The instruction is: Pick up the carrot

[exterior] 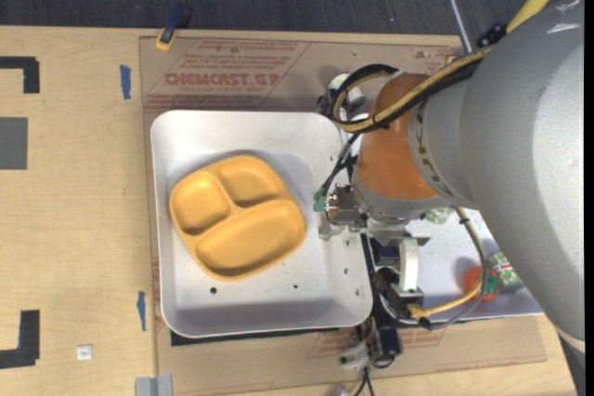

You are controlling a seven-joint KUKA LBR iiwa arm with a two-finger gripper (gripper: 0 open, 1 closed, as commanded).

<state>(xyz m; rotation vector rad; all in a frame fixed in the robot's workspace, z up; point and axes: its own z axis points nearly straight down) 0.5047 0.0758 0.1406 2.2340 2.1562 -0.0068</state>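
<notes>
arm low over the right bin, centre-right of frame. claw tucked under the wrist; open or closed, cannot tell. carrot looks to be the orange bit at lower right, half hidden, apart from the claw. step: approach. next: shift over it, then descend.

I see the left bin holding a yellow three-compartment plate, set at a slant and empty. The arm reaches in from the right and covers most of the right bin. The carrot peeks out orange at the arm's edge, touching a green-white packet. Printed cardboard lies under both bins.
</notes>
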